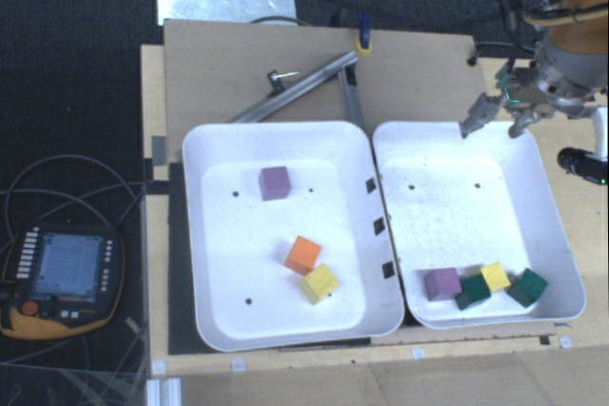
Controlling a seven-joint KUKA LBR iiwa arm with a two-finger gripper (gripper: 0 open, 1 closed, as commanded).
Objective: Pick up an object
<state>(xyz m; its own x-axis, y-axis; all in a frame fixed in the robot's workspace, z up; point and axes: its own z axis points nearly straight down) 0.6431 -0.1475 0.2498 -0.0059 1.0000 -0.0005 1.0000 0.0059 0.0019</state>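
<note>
My gripper (496, 118) hangs over the far right corner of the right bin (457, 204), open, with nothing between its two fingers. The left bin (219, 233) holds a purple cube (274, 183), an orange cube (303, 254) and a yellow cube (320, 283) touching it. Along the near edge of the right bin sit a purple cube (442, 282), a dark green cube (472, 290), a yellow cube (495, 277) and another green cube (527, 286), far from the gripper.
A metal bar (295, 88) lies on the brown board behind the bins. A teach pendant (62, 276) with cables sits at the left of the bench. Black clips (379, 225) mark the seam between the bins.
</note>
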